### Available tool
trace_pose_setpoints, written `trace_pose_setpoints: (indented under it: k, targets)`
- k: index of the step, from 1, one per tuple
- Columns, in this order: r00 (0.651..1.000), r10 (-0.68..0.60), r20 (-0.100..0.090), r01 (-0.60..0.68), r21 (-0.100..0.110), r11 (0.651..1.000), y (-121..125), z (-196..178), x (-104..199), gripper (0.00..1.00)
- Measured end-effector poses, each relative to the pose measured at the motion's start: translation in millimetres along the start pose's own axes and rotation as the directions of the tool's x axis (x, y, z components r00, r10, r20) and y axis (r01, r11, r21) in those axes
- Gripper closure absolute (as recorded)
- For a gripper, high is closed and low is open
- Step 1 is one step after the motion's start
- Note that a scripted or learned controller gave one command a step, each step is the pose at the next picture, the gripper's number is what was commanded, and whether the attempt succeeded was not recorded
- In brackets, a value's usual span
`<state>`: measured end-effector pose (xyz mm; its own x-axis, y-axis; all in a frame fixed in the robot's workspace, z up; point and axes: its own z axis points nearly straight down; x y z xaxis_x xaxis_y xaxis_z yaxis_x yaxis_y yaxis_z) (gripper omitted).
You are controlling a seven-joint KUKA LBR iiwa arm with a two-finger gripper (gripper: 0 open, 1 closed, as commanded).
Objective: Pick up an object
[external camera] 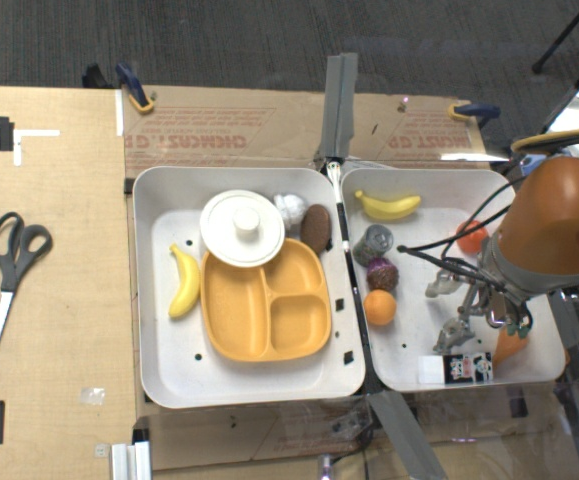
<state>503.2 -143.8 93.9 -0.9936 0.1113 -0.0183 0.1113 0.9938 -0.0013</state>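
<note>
Small black-and-white box point(467, 368) is judged the likeliest thing to be picked, since it lies nearest the gripper point(472, 315). It is found in the right bin point(421, 190), close to the near wall and just below the gripper. A pale flat piece point(429, 370) lies against its left side, and an orange carrot-shaped item point(510, 347) lies just to its right.

Whether the gripper is open or closed cannot be told, as its metal parts are tangled with cables and blurred. Nothing is seen to be held in it.

The box is judged to be light and fairly stiff, probably printed card, and to lie flat and low. A grip across its shorter sides is suggested, taken from straight above. Little height is offered to close on, so a slip or a push along the smooth bin floor is to be feared. The nearby bin wall may also hinder the approach.

An orange point(379, 308) is seen further left in the same bin, well apart from the gripper. It is judged firm but round, and apt to roll if pinched off centre. A banana point(389, 205) lies at the far end.
</note>
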Motion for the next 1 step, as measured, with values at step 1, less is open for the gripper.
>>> trace_pose_setpoints:
  k: [1]
  targets:
    - [0.996,0.089,-0.018,-0.089,-0.001,0.996,33.6,5.3,-60.0,0.0]
